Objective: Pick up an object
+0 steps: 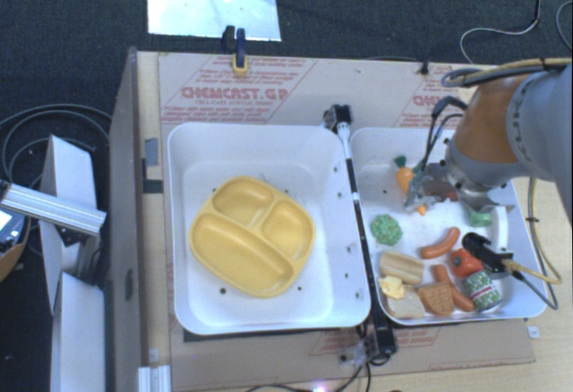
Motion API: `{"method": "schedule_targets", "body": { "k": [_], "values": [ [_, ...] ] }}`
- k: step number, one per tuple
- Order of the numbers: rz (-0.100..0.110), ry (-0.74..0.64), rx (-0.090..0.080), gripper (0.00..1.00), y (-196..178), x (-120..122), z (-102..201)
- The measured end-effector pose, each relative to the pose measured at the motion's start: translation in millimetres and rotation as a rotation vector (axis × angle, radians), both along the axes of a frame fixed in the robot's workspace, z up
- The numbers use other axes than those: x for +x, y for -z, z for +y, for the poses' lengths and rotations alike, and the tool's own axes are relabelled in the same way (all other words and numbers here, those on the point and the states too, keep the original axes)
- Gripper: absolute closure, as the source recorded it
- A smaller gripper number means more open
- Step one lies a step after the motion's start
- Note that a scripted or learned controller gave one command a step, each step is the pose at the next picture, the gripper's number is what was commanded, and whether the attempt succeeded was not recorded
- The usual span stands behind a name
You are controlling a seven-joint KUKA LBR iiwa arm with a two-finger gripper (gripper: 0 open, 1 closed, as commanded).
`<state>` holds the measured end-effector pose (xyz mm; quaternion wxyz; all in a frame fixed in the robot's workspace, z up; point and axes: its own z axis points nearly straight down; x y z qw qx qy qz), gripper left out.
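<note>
Several toy foods lie in the right bin (376, 157). Among them are an orange carrot (406, 175), a green broccoli (387, 228), a sausage (440, 243) and a red pepper (464, 262). A small can (483, 290), a brown waffle (437, 299) and a pale bread piece (401, 267) are at the front. My gripper (424, 191) is low over the bin's middle, just right of the carrot and above the broccoli. The arm's grey and orange wrist (488, 135) hides the bin's back right part.
The left bin (192, 149) holds a yellow divided plate (253, 235). A black rail (354, 193) runs between the two bins. A green piece (479, 218) pokes out below the wrist. Cables (501, 23) trail at the back right.
</note>
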<state>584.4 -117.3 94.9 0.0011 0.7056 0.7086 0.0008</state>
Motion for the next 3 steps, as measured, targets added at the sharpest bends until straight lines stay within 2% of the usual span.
{"method": "schedule_targets", "body": {
  "k": [1,2,3],
  "values": [
    [-0.002,-0.001,0.000,1.00,-103.4,63.3,16.8],
    [0.004,0.003,0.000,1.00,-4.3,16.0,-19.6],
    [0.003,0.004,-0.001,1.00,10.9,-17.2,-44.9]
  ]
}}
